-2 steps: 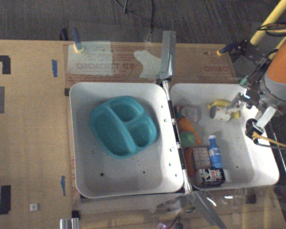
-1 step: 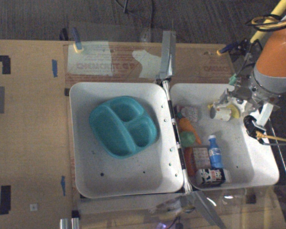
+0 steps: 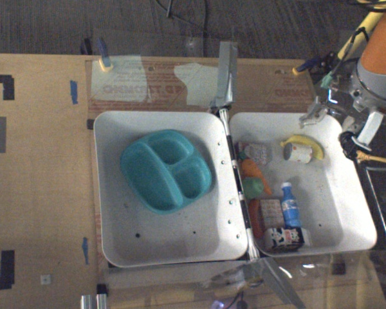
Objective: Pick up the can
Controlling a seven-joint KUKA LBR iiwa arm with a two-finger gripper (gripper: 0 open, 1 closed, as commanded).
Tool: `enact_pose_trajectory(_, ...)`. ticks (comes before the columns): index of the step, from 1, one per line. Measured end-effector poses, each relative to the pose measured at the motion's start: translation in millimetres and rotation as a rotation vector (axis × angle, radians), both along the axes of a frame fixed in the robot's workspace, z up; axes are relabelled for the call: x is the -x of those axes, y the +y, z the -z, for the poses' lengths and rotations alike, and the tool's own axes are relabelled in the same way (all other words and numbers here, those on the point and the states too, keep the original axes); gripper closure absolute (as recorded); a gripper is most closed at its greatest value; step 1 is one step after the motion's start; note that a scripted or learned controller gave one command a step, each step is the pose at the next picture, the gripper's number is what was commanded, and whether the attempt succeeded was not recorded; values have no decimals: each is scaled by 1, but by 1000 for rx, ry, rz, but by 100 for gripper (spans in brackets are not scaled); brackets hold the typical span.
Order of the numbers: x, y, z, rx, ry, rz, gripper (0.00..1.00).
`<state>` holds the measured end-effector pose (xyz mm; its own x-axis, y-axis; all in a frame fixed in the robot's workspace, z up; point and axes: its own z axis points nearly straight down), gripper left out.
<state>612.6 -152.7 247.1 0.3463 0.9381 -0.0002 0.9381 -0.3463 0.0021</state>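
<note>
A small silvery can (image 3: 255, 153) lies on its side in the right bin (image 3: 347, 201), close to that bin's left wall. My gripper (image 3: 315, 112) hangs over the right bin's far right corner, well to the right of the can and apart from it. Above it the wrist with the orange band (image 3: 381, 50) reaches in from the upper right. Nothing shows in the gripper.
A yellow banana (image 3: 309, 144) curls round a white cylinder (image 3: 300, 154) between gripper and can. Along the left wall lie an orange carrot (image 3: 249, 168), a green item (image 3: 253, 187), a brown box (image 3: 270, 212), a blue bottle (image 3: 289, 205) and a black-and-white carton (image 3: 284, 237). A teal divided plate (image 3: 167, 170) sits in the left bin (image 3: 116, 237).
</note>
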Motion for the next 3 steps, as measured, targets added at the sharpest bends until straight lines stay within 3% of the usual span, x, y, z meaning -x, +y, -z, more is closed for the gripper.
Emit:
enact_pose_trajectory(1, 12, 48, 133, -2, 3, -9, 0)
enact_pose_trajectory(2, -44, 12, 154, -5, -3, -35, 0)
enact_pose_trajectory(3, -53, 6, 157, -22, 26, -19, 0)
